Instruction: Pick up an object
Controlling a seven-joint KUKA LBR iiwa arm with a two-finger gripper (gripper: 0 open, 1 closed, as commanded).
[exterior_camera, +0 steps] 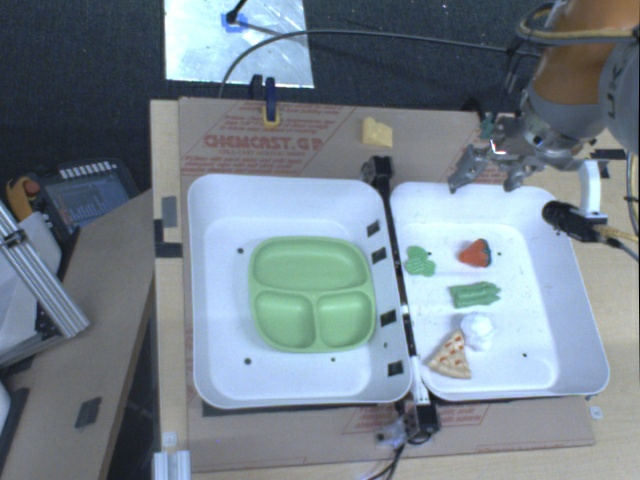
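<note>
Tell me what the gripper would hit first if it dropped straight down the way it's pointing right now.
Probably the back rim or bare floor of the right bin. The gripper hangs over that far edge, short of the strawberry and other toy foods, though one view leaves depth uncertain.

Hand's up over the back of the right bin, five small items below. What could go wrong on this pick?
1. The white piece sits right against the pizza slice; closing on one may nudge or drag the other.
2. The items are small and low, like the green bean piece and the red piece, so the hand may close on nothing.
3. The hand hangs above the right bin's back rim; a steep descent there could clip it.
</note>
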